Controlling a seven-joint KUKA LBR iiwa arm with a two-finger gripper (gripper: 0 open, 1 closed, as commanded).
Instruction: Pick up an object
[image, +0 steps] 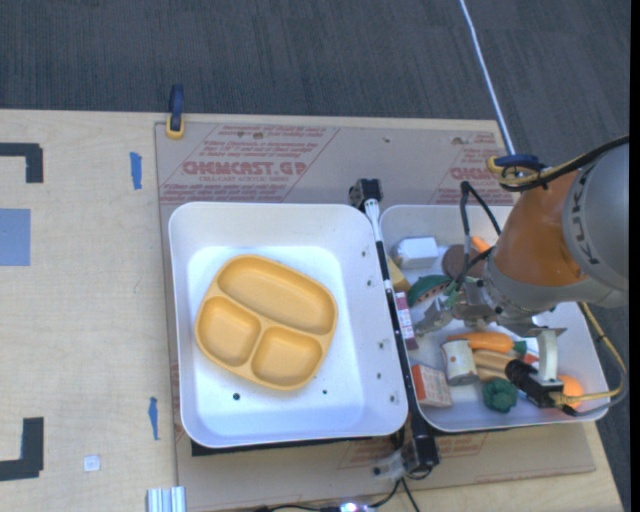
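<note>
Nothing looks picked up yet, as far as I can judge: the clutter lies in the right bin (590, 392), a carrot (490, 342), a green lump (501, 396) and a small cylinder (458, 361) among it, while the left bin (190, 300) holds a yellow divided plate (265, 320). The arm (545, 240) reaches in from the right and bends down over the right bin's middle, its wrist low among the objects. The gripper (462, 305) is buried in the pile, and I cannot tell its state.
</note>
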